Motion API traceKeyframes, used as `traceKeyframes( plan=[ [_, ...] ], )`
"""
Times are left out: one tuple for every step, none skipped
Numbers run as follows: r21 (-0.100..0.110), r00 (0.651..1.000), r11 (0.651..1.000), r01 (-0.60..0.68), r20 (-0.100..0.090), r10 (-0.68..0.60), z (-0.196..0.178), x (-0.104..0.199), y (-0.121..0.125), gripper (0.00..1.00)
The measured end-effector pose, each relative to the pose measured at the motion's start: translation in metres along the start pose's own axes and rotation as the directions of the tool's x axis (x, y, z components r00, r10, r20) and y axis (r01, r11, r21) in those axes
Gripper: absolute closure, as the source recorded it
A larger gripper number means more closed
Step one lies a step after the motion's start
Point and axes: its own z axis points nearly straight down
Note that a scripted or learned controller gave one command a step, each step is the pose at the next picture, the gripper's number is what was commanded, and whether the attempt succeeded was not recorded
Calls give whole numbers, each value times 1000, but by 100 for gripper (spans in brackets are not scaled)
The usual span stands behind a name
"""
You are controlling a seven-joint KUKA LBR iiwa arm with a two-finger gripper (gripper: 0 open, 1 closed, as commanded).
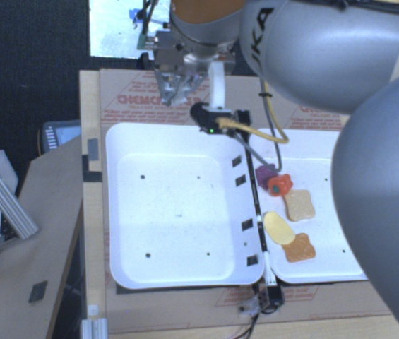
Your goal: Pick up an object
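My gripper (177,94) hangs above the cardboard just behind the back rim of the left bin (114,189), with nothing visible in it. The right bin (324,175) holds the objects, all along its left side. A purple piece (265,172) touches a red-orange tomato-like piece (280,185). Below them lie a beige bread-like slice (299,205), a yellow oval (278,227) and an orange-brown piece (299,248). The gripper is well away from all of these, up and to the left.
Both bins rest on a brown cardboard sheet (132,104). The arm's big grey body (368,104) covers the right part of the right bin. An aluminium rail (1,193) and a small screen (59,134) stand off the bench at the left.
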Motion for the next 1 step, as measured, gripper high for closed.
traceKeyframes(
  plan=[
    [-11,1000,1000,5,-4,-5,16,-3,-65,100]
  ],
)
